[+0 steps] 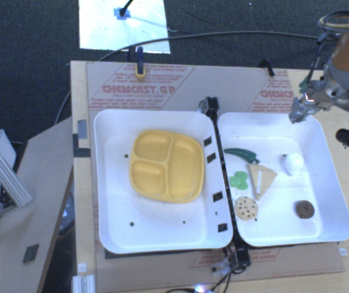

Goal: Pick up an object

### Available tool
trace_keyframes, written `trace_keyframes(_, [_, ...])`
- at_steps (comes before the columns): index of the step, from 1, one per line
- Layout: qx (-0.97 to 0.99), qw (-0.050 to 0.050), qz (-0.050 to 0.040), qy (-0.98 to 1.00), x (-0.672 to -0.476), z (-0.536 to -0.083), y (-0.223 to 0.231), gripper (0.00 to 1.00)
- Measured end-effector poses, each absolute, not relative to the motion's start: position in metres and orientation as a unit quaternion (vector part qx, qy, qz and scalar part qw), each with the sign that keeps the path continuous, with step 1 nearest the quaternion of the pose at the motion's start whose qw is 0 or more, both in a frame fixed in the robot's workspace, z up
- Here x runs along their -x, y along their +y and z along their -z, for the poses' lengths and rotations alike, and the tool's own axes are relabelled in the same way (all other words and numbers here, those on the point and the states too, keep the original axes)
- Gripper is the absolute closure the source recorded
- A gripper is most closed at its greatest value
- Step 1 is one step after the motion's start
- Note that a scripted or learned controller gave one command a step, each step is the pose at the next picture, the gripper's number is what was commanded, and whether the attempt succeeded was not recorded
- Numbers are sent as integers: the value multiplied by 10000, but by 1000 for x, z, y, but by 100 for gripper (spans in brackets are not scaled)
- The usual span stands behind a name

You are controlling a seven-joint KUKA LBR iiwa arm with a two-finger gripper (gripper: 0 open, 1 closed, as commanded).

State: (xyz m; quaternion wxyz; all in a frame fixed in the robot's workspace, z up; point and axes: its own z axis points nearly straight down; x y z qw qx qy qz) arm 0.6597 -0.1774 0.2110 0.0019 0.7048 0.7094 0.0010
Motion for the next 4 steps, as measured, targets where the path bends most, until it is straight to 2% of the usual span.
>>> trace_keyframes(1, [-7044,-3,-3,7098,-631,-217,-129,100])
trace_keyframes(3, [-7036,-9,-6,7106,-599,-230,-16,100])
trace_keyframes(4, [-7038,-8,-5,7104,-582,-233,24,100])
